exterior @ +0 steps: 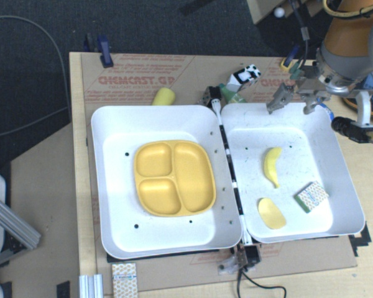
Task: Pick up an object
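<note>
Dark grey carpet (43, 11) surrounds the bench, with a pale cable looping across it at the far left. On it sits a brown cardboard-covered bench top (174, 73) printed with red lettering, and on that rest two shallow white bins side by side. Well to the gripper's left lies the left bin (112, 141), holding a yellow three-compartment plate (174, 177) in its middle. Directly below the gripper lies the right bin (336, 166).

From the upper right comes the arm (351, 39), orange-banded above the wrist. Its gripper (293, 102) hovers over the far rim of the right bin, fingers (275, 103) spread apart with nothing between them.

Below the gripper, near the bin's centre, lies a yellow banana (272, 165). Further below and slightly right sits a speckled sponge (311, 196) with a green edge, and beside it to the left a flat yellow oval piece (271, 213). Beyond the bins, left of the gripper, a small yellow cylinder (163, 96) rests on the cardboard.
</note>
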`<action>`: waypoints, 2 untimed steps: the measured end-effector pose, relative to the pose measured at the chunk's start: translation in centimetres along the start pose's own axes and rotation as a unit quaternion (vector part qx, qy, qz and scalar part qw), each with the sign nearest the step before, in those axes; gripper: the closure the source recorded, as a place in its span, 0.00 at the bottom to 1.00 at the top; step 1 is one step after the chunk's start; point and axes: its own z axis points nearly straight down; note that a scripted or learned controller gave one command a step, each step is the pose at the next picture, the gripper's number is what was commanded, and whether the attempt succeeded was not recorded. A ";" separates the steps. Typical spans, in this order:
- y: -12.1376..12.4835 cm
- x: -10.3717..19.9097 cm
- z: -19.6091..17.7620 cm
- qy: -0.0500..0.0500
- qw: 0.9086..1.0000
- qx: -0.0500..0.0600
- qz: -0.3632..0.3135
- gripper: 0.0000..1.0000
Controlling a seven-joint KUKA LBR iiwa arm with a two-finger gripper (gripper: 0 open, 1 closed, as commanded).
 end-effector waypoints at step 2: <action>-4.7 -0.3 14.9 0.000 1.000 0.001 0.001 0.00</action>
